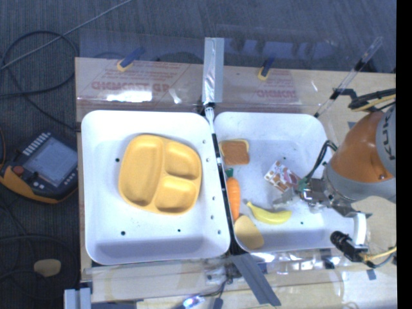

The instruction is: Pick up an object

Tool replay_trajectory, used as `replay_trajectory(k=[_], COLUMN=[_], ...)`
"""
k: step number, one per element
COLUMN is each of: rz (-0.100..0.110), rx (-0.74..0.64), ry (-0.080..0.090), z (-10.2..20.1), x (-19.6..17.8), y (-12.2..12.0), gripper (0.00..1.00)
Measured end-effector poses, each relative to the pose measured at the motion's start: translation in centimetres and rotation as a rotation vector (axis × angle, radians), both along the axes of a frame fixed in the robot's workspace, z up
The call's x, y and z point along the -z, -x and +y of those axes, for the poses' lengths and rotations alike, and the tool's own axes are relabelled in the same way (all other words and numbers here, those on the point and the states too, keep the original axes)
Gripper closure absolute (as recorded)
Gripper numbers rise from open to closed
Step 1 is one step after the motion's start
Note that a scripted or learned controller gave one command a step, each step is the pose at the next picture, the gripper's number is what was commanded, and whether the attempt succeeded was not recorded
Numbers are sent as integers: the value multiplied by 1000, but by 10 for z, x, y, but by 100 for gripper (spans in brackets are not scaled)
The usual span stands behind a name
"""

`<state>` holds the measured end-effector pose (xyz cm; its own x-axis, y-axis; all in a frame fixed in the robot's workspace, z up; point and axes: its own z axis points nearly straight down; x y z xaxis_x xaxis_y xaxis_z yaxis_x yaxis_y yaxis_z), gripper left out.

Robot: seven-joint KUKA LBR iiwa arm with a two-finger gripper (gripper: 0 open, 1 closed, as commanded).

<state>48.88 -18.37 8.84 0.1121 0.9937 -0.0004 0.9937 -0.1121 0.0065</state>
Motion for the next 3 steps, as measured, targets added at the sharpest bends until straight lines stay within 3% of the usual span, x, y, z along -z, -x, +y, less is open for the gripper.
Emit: replay_trajectory(k=[1,2,3], rz=[-6,14,1], rx=[60,147,93], ry=[4,-2,-1], z=[11,-9,-9], x=[0,-32,0], y=[-106,-63,-98], gripper=[0,0,0])
